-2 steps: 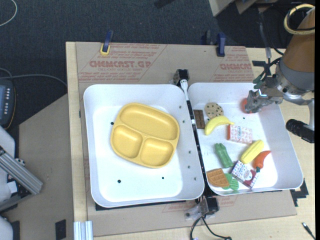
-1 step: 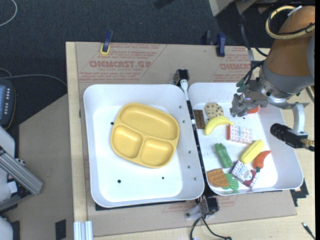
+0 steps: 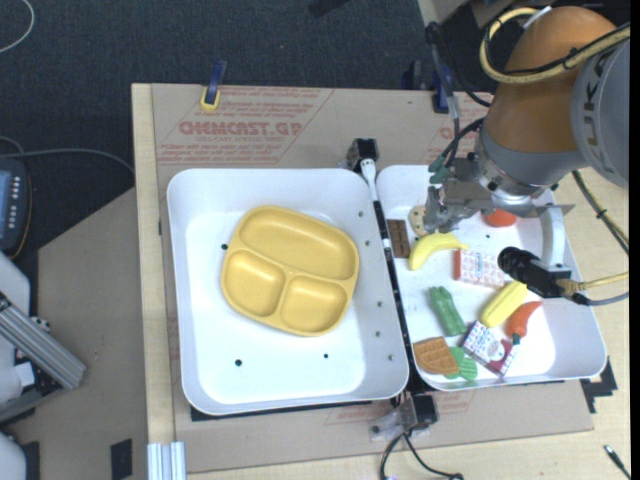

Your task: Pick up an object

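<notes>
Underneath everything lies a brown cardboard-covered bench top (image 3: 270, 118) printed with red lettering, set on dark grey carpet (image 3: 150, 18); a blue-and-yellow clamp (image 3: 212, 88) grips its far edge. Two shallow white plastic bins sit side by side: the left bin (image 3: 200, 268) holds a yellow three-compartment plastic tray (image 3: 290, 270), the right bin (image 3: 585, 348) a scatter of toy foods. Among them, a small yellow toy banana (image 3: 435, 248) lies near the right bin's left wall, its long axis running roughly left to right, curved, with the ends dipping toward the near side. Just above it hangs the arm's metal two-finger gripper (image 3: 440, 213); whether it is spread or pressed together cannot be told. A green toy pickle (image 3: 447, 310) lies nearer the front
</notes>
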`<state>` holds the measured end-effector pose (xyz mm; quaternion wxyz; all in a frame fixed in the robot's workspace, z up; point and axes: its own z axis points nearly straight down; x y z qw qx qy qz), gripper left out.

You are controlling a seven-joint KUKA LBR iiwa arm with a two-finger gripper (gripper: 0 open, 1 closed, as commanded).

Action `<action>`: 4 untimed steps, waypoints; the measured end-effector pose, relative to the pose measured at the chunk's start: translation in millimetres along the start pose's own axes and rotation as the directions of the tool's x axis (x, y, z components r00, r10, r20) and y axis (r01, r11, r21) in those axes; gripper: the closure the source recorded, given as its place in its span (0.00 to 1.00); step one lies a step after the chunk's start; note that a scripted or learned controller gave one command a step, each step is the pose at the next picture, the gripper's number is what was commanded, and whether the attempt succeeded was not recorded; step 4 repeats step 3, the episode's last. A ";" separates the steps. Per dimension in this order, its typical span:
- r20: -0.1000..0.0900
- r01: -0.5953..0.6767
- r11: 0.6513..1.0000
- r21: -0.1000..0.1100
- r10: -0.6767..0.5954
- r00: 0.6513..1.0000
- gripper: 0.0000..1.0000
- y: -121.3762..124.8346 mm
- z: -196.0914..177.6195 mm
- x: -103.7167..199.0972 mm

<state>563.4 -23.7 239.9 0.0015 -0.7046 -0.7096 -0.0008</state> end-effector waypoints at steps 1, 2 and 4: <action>0.000 0.000 1.000 0.002 0.000 1.000 1.00 -11.5 -1.1 54.6; 0.001 -0.001 1.000 0.000 0.001 1.000 1.00 -8.4 7.4 108.1; 0.003 -0.006 1.000 0.000 0.006 1.000 1.00 -8.2 6.5 102.8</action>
